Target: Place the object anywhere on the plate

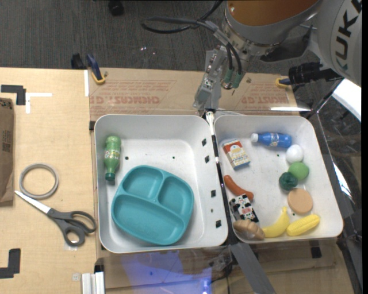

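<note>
A teal divided plate (152,204) lies in the front half of the left bin (150,123). A green bottle (111,156) rests beside it along that bin's left wall. The right bin (322,172) holds several items: a blue bottle (271,139), a red-and-white carton (236,154), a white ball (294,153), green pieces (294,174), a sausage (237,187), a cow-patterned carton (244,208), a tan disc (300,201), a banana (278,224) and a yellow corn cob (303,224). My gripper (203,102) hangs above the back edge where the two bins meet, with nothing seen in it.
Scissors (63,218) and a tape roll (38,180) lie on the wooden bench left of the bins. Cardboard (144,92) with a blue clamp (95,68) sits behind them. The arm's orange band (264,11) fills the upper right.
</note>
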`<action>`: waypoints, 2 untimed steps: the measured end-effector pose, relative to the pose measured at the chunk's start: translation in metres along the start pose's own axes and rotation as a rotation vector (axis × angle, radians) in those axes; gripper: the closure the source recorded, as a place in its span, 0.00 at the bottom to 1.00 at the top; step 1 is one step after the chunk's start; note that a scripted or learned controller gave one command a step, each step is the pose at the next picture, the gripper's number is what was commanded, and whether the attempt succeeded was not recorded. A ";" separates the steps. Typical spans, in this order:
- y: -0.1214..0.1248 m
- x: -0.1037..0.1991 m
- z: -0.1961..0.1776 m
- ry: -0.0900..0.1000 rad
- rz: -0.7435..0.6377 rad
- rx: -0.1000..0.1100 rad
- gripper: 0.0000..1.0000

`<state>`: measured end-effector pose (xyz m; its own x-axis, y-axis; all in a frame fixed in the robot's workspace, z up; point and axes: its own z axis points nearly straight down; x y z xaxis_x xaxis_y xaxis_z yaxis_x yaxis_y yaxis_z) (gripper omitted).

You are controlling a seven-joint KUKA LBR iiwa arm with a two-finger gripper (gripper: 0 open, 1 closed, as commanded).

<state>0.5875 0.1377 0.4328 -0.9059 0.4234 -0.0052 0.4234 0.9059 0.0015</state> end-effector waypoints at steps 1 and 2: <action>-0.002 -0.040 -0.059 0.001 0.239 0.001 1.00; -0.047 -0.086 -0.058 0.002 0.113 0.002 1.00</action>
<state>0.6452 0.0588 0.4914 -0.8526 0.5226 -0.0035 0.5226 0.8526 0.0004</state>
